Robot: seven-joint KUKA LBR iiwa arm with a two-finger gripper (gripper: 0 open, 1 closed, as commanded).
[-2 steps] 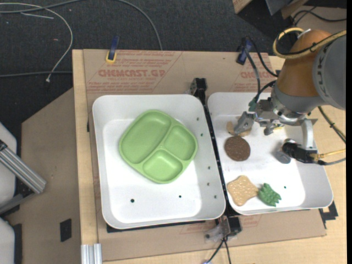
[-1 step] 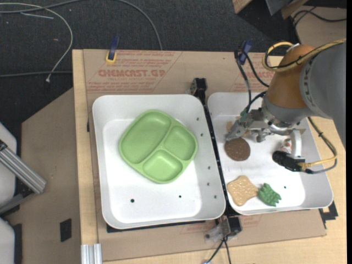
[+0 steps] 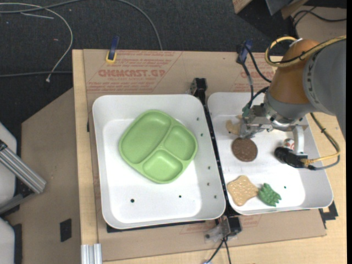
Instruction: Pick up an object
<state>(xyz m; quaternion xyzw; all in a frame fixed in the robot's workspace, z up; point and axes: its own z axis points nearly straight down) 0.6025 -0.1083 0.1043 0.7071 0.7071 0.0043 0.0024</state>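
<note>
The arm is down in the right bin [image 3: 316, 194] now, and this looks like the reach step: the claw [image 3: 246, 126] is low over the far left part of that bin, with nothing visibly between its parts. From up here its metalwork is a tangle against the white floor, so whether it is released or clenched I cannot tell.

The likeliest target is the brown round disc [image 3: 244, 149], lying flat just on the near side of the claw, close beside it but apart as far as I can judge. A small pale scrap [image 3: 233, 127] sits right at the claw's left side. Nearer still lie a tan toast-shaped piece [image 3: 242, 190] and a green leafy toy [image 3: 269, 195], touching each other, well apart from the claw.

The next move, I'd judge, calls for a short shift toward the near side to centre over the disc, then a straight drop and a squeeze. The disc is thin and flat, so it could easily slip.

The left bin [image 3: 110, 202] holds a green divided plate [image 3: 158, 146].
</note>
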